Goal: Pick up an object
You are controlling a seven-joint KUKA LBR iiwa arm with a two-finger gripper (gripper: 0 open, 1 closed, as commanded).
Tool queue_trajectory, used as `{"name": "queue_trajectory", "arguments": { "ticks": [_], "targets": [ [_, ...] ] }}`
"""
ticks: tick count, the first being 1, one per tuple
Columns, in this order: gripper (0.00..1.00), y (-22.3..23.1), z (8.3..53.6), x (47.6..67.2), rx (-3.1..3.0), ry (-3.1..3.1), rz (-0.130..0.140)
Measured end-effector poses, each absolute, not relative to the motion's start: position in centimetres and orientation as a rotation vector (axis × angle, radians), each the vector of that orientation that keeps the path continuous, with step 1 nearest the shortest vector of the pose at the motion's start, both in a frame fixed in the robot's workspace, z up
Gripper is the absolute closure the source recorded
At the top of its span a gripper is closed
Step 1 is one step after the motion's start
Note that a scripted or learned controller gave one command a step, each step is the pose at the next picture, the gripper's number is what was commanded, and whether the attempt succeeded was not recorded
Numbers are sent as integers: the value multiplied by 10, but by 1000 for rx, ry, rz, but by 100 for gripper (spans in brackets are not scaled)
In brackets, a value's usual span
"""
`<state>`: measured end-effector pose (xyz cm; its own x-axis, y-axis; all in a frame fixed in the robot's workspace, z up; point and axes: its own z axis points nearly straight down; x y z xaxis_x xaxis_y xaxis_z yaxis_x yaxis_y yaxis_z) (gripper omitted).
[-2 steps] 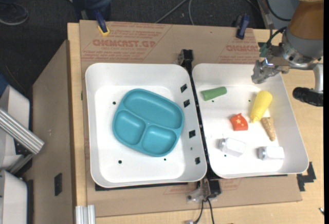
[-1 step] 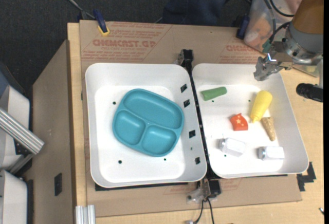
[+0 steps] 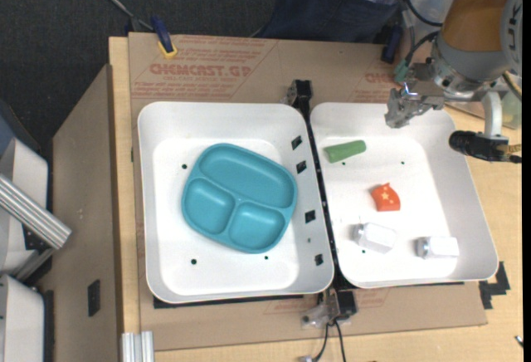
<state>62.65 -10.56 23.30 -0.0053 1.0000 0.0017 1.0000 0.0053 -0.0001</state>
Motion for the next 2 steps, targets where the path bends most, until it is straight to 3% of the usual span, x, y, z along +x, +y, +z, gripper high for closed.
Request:
{"name": "queue_trajectory", "arguments": {
  "ticks": [2],
  "targets": [
    [100,8,215,650,-2212,-2228,-4]
  ]
}}
